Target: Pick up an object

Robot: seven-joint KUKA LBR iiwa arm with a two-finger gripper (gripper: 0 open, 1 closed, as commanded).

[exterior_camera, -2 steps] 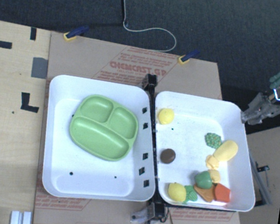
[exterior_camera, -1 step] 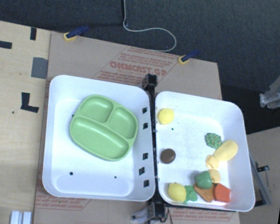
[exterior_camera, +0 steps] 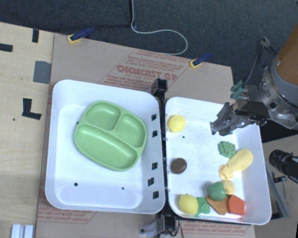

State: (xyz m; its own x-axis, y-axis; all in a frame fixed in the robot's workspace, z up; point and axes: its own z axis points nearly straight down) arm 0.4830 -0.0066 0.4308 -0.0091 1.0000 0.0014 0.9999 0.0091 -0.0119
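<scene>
My gripper (exterior_camera: 220, 127) hangs over the back right part of the right bin (exterior_camera: 205, 112), above a green broccoli piece (exterior_camera: 225, 149). Nothing shows between its fingers. In the same bin lie a yellow ball (exterior_camera: 176, 123) near the back left, a brown disc (exterior_camera: 178, 165) in the middle, a pale yellow banana-like piece (exterior_camera: 237, 162) at the right, and a yellow lemon (exterior_camera: 188, 204), a green pepper (exterior_camera: 217, 191) and an orange-red piece (exterior_camera: 235, 205) along the front.
The left bin (exterior_camera: 56, 185) holds a green divided plate (exterior_camera: 111, 134). A black divider with clips (exterior_camera: 159, 145) runs between the bins. A white cable (exterior_camera: 151, 30) lies on the dark floor behind the bench.
</scene>
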